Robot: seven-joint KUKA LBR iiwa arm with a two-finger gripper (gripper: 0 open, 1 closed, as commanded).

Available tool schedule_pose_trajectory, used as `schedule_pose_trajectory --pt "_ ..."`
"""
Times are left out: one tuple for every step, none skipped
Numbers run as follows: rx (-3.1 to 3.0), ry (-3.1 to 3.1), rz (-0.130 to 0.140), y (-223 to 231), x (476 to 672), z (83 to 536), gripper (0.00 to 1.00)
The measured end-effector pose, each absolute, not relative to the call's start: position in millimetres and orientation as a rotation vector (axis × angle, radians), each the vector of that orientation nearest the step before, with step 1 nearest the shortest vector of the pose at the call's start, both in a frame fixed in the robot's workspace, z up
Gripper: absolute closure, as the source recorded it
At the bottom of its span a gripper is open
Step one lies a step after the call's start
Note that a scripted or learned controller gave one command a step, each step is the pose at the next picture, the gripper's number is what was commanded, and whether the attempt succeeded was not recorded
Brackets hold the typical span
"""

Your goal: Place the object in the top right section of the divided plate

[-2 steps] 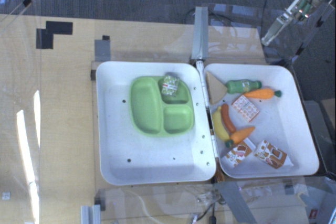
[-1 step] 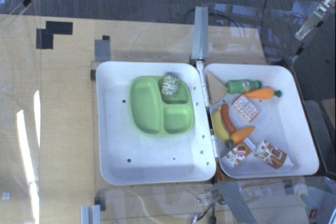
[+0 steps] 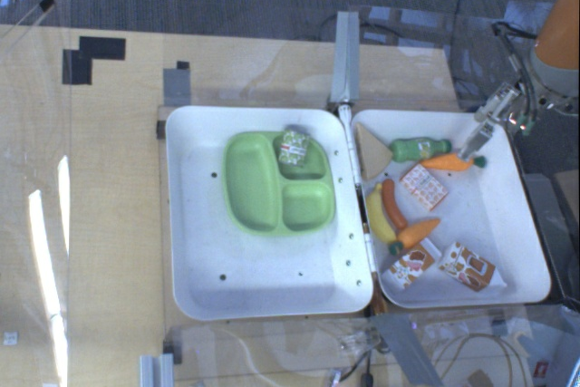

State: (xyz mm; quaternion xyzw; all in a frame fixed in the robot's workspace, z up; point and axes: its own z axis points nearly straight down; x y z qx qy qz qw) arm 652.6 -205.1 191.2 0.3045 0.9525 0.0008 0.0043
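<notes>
A small wrapped packet [image 3: 293,147] already sits in the top right section of the green plate [image 3: 258,186], so the gripper [image 3: 478,138] hangs over the right bin [image 3: 526,222] by a carrot [image 3: 447,163] (finger state unclear).

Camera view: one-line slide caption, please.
Small packet sits in green divided plate's top right section; tool above the right bin's toy foods.

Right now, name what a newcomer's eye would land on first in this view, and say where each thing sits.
The green divided plate in the left bin stands out most, with a small green-and-white packet lying in its top right section. Next comes the clutter in the right bin: a green bottle, carrots, a banana and small cartons. The gripper hangs over that bin's upper right, near the upper carrot.
</notes>
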Motion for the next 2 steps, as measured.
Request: schedule_pose_trajectory --pt "0.95 2.972 0.006 -204.8 655.6 206.2 1.0" --pt "0.94 2.989 0.001 -204.9 578.9 154.7 1.0"
